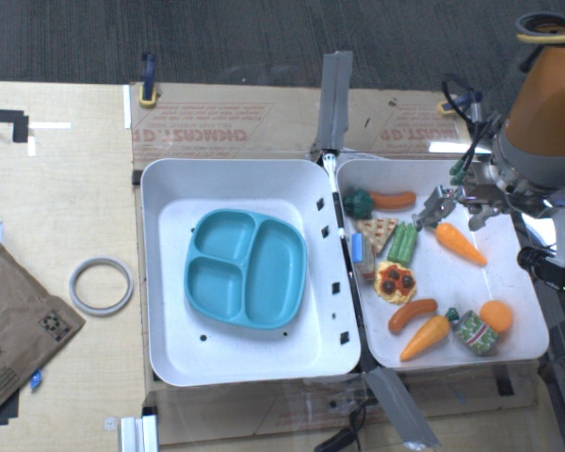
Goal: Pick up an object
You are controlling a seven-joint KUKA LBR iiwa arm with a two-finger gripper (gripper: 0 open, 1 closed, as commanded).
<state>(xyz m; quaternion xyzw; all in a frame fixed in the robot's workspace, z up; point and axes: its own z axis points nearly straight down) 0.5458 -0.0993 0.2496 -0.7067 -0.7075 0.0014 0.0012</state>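
Observation:
My gripper (455,214) hangs over the back of the right bin (532,347), open, with nothing between its fingers. An orange carrot (461,243) lies just in front of and below the fingertips. To its left are a green cucumber (403,243), a waffle piece (379,231), a reddish sausage (393,199) and a dark green vegetable (358,202). Nearer the front lie a small pizza (395,282), a second sausage (412,314), a second carrot (424,338), an orange (496,315) and a green and red item (474,332).
The left bin (169,347) holds a teal divided plate (248,268). On the bench to the left lie a grey tape ring (101,284) and a brown cardboard sheet (14,332). The arm's orange band (544,92) rises at the right.

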